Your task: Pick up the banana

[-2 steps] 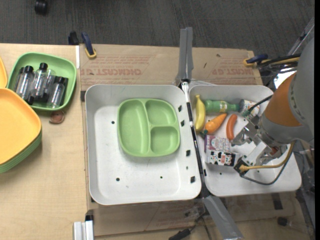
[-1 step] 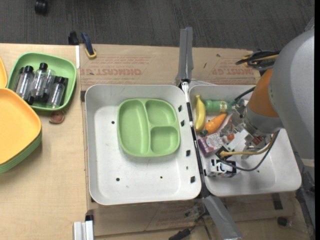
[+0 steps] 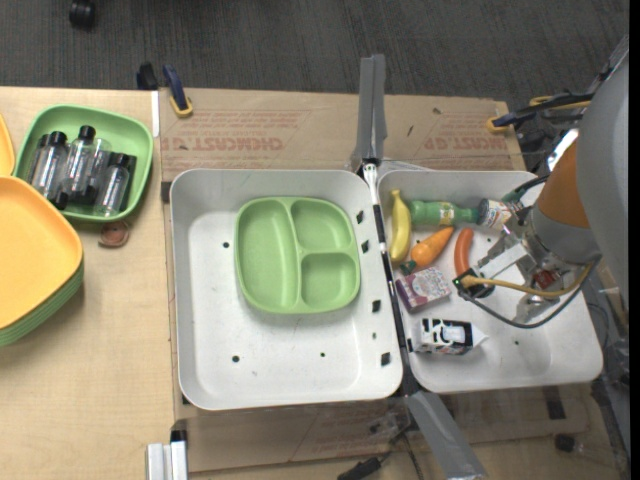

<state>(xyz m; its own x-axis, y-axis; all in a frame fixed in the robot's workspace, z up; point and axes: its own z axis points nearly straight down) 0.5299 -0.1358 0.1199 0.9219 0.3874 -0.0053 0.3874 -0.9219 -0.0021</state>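
Observation:
The yellow banana [image 3: 399, 226] lies along the left wall of the right bin [image 3: 520, 353], lengthwise and slightly curved. An orange carrot [image 3: 432, 245] lies just to its right, and a green bottle [image 3: 445, 211] lies beside its upper end. My gripper [image 3: 497, 258] hangs over the right half of that bin, to the right of the banana and apart from it, close to a red chili [image 3: 461, 253]. Nothing can be seen held in it. The grey arm with its orange band [image 3: 570, 193] hides the bin's right edge.
In the right bin also lie a purple packet [image 3: 424, 288] and a black-and-white carton [image 3: 445, 335]. The left bin [image 3: 200, 368] holds a green divided plate [image 3: 298, 255]. On the bench to the left stand a green tray of bottles [image 3: 85, 163] and stacked yellow plates [image 3: 30, 258].

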